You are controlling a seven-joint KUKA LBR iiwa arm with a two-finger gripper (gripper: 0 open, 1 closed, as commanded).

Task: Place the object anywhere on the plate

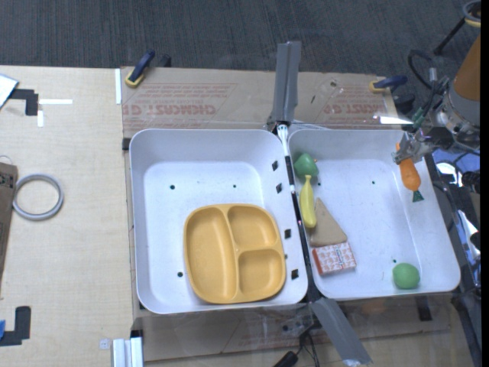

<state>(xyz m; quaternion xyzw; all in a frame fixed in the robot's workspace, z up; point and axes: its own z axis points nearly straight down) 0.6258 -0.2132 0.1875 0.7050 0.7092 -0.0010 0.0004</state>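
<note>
Carrot at the hand, plate far off at eight o'clock

The hand (411,153) sits over the right bin's far right side with the orange carrot (411,176) hanging below it — whether it truly grips, I cannot tell — while the yellow plate (234,252) lies in the left bin.

I see a banana (308,203) along the right bin's (367,145) left wall, green item (305,164) touching its top end, tan wedge (328,226) beside it, red/white packet (334,260) below. Green ball (406,275) near front-right corner. Tape roll (36,196) on counter (69,281) far left; blue clamp (140,67) at back.
</note>
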